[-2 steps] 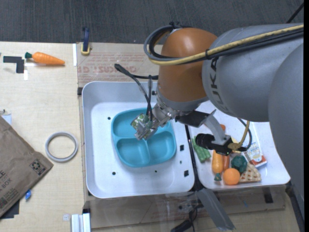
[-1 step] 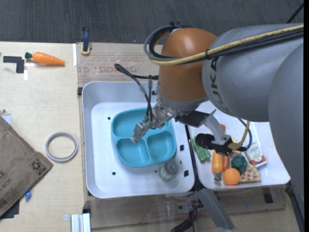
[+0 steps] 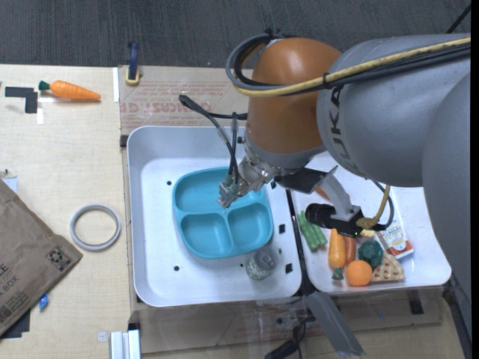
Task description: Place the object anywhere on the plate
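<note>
The bench (image 3: 67, 163) carries two white bins (image 3: 150, 223), a carrot (image 3: 71, 90) at upper left, a grey ring (image 3: 95, 226), and cardboard (image 3: 26, 264) at lower left.

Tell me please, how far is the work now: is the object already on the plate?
Done: the arm has reached the left bin, and the gripper is over the upper part of the blue plate. In hand: something small and greyish seems to be at the gripper tip, but it is too blurred to confirm. Left: the plate's compartments look bare, so the placing seems not yet done.
</note>
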Controlling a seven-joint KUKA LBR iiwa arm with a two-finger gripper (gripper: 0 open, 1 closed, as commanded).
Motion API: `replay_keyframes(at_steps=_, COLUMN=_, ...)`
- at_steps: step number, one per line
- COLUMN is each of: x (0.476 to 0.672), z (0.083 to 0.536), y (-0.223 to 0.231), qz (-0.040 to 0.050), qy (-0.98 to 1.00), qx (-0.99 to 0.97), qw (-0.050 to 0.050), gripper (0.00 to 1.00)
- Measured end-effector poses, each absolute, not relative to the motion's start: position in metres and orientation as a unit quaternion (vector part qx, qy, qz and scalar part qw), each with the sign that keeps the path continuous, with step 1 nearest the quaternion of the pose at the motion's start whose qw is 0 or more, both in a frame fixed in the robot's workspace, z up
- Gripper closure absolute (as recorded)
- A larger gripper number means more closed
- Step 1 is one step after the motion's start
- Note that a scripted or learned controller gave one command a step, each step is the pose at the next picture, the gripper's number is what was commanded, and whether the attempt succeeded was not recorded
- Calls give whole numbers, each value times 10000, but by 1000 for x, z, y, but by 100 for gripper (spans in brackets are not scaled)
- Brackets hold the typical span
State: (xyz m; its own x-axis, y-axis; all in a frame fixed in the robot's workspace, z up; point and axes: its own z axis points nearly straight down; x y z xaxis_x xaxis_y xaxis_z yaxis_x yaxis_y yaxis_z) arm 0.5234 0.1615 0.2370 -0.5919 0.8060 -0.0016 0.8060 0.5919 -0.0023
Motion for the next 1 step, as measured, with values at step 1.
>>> replay_keyframes(at_steps=1, x=540, z=268, y=110, qz=-10, qy=8634, qx=5046, qw=6, gripper=100)
